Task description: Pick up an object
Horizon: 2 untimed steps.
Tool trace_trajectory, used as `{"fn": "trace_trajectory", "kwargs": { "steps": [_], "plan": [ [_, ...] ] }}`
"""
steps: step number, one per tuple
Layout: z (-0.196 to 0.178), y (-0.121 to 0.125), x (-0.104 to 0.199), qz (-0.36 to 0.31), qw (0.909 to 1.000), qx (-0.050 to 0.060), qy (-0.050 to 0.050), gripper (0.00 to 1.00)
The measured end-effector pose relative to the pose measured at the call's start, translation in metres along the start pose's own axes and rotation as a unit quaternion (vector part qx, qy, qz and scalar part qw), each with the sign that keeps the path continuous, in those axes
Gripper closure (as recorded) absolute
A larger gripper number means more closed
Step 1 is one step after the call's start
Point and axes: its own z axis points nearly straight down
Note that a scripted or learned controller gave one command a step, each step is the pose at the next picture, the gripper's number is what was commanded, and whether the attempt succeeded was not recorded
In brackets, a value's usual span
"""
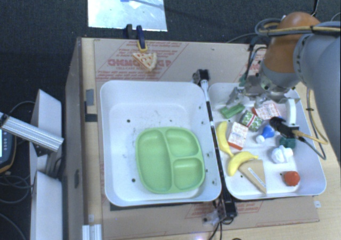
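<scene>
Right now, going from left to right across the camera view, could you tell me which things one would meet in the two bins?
Green divided plate → yellow banana → cheese wedge → blue-capped bottle → red tomato.

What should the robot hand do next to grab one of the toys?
Probably go straight down a little. The gripper hangs over the back left corner of the right bin, just above the flat green piece. Nothing is between its fingers, so that piece looks like the nearest thing to try.
</scene>
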Motion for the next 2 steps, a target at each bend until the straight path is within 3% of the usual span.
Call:
{"fn": "trace_trajectory", "kwargs": {
  "steps": [1, 2],
  "plan": [
    [0.045, -0.002, 0.007, 0.000, 1.0000, 0.000, 0.000, 0.00],
    [0.034, -0.003, 0.006, 0.000, 1.0000, 0.003, 0.001, 1.00]
  ]
}}
